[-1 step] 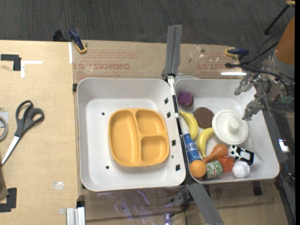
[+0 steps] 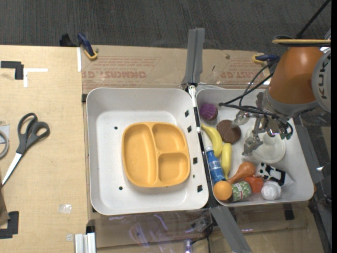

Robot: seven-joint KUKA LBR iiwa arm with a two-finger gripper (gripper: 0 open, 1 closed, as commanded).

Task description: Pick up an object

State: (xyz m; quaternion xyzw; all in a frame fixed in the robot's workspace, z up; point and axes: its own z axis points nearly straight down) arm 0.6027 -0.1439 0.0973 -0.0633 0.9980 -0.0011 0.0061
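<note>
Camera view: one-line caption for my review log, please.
KUKA arm's gripper hovers over the cluttered right bin near the banana; the left bin holds a yellow divided plate.

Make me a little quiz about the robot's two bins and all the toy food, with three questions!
1. True or false: the yellow divided plate lies in the left bin.
2. Which fruit lies right beside the blue tube in the right bin? A) banana B) strawberry C) pineapple
3. Fill in: the scissors lie on the bench to the ____ of both bins.

Key:
1. True.
2. A, the banana.
3. Left.

Bonus look: the gripper hangs over the right bin, near the brown round toy.
</note>
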